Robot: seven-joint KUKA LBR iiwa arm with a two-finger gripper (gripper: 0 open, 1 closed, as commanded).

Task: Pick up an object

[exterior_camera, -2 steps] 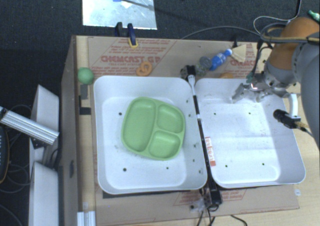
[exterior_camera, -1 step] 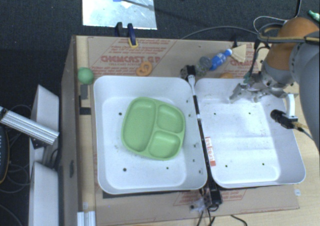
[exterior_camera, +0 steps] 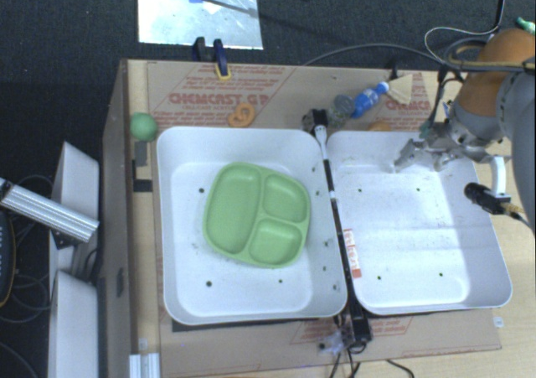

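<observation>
So the only real candidate was the green tray (exterior_camera: 257,214), lying flat in the middle of the left bin (exterior_camera: 180,284). The gripper (exterior_camera: 416,154) hung over the right bin (exterior_camera: 469,284), up around its 12 o'clock rim, well apart from the tray. Couldn't tell how the jaws stood, too blurry. Nothing visibly in them. My guess: it still needed to cross toward 9 o'clock.

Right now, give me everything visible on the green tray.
The green tray is a pale green divided plate, plastic by its look, a rounded square with three compartments: one large on the left, two smaller on the right. It lies flat, right side up and slightly rotated, in the middle of the left bin. Only the bin floor touches it.
</observation>
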